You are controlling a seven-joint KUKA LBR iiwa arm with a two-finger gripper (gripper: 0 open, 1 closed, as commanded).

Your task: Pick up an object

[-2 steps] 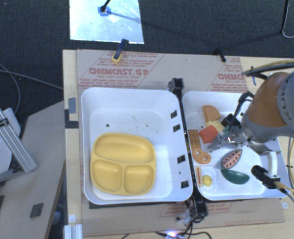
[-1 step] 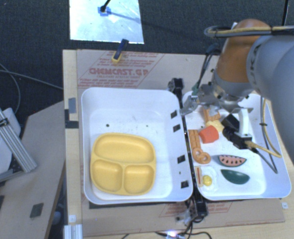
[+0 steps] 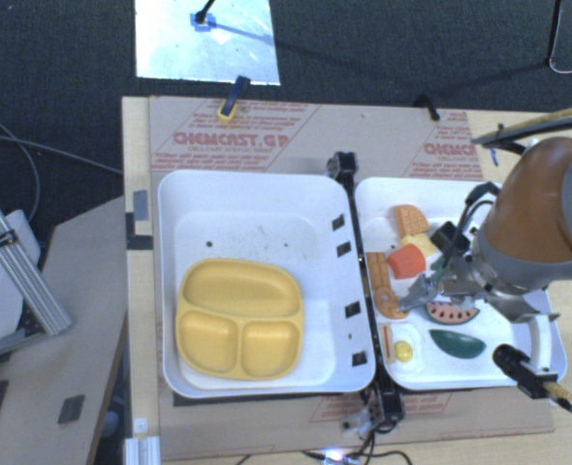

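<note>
Since gripper hovers low in right bin | fingers probably apart (blurry) | center over pretzel before closing

A divided tray is placed in the left bin, toward its front edge; toy foods are clustered in the right bin, near its left wall.

The bench has a brown sheet with red print on top. Two white bins lie directly on it, side by side: the left bin and the right bin, touching at the middle.
</note>
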